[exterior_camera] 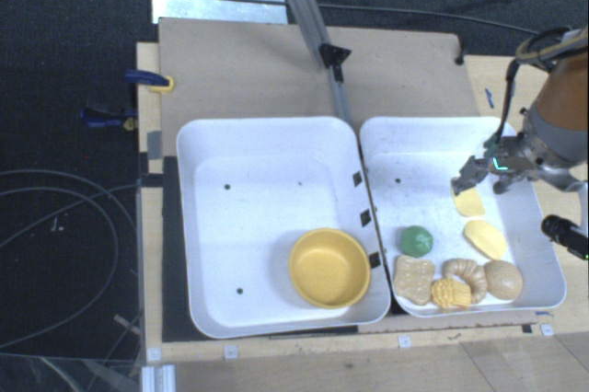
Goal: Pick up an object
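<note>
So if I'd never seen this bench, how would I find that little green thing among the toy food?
Start at the right-hand white bin, the one the grey arm's gripper hangs over. Look along its near edge, where a cluster of pale food pieces lies. The green ball sits just above the cracker-like piece, close to the bin's left wall; it is the only green, round thing there, all its neighbours being yellow or tan.

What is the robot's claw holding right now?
I can't tell. The gripper sits right above a pale yellow piece in the right bin, but no grip on it is visible.
</note>
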